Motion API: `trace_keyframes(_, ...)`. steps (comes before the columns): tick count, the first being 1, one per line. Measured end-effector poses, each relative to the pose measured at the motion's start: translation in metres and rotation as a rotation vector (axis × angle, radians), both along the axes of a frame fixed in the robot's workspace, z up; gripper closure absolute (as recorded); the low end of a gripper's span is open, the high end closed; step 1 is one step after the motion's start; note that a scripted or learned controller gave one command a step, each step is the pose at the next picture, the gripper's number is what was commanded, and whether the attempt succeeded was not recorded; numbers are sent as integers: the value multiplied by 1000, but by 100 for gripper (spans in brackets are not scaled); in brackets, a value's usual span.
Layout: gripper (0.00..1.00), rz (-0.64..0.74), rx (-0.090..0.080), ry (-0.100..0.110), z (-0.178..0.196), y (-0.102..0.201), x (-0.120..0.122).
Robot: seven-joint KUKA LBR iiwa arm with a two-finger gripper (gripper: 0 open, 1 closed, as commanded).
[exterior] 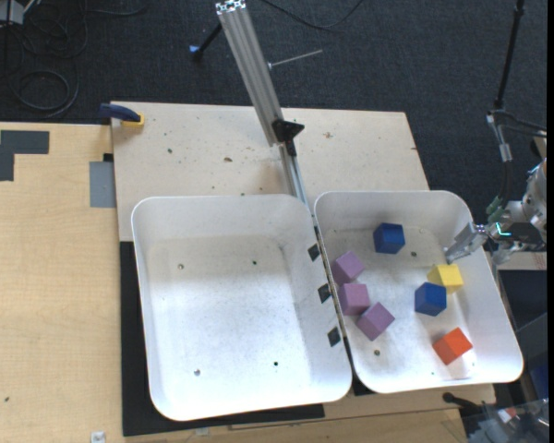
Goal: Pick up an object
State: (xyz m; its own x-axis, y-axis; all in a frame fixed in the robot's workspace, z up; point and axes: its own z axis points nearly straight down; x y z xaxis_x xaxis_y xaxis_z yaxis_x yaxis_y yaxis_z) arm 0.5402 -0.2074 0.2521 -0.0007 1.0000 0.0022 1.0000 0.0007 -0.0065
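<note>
The bench [351,146] carries two shallow white bins pushed edge to edge, presumably so the arm can reach either one without the rig being moved. The left bin [157,247] takes up the middle of the view. The right bin [415,206] sits at about four o'clock from centre and holds all the loose pieces, so any pick has to happen there.

A slanted aluminium post [254,63] rises from the seam between the bins toward twelve o'clock, well clear of the blocks.

The gripper [463,241] comes in from three o'clock and hangs over the right bin's far rim, tilted down toward the pile. It is small and partly blurred from here; I cannot tell how far its tips are parted, and nothing is visibly caught in them.

The blocks are scattered singly. The yellow block [446,276] lies closest, just at five o'clock of the gripper, and looks like the likeliest target. A blue block [430,299] touches or nearly touches it below, which could crowd a grasp. Another blue block [389,238] sits at nine o'clock of the gripper. Three purple blocks [355,296] cluster near the dividing wall, and an orange block [453,345] rests alone toward six o'clock.
</note>
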Motion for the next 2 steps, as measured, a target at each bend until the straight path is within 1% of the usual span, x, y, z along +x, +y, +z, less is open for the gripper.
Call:
trace_keyframes(1,0,0,-1,-4,2,0,1)
trace_keyframes(2,0,-1,1,1,-56,10,-4)
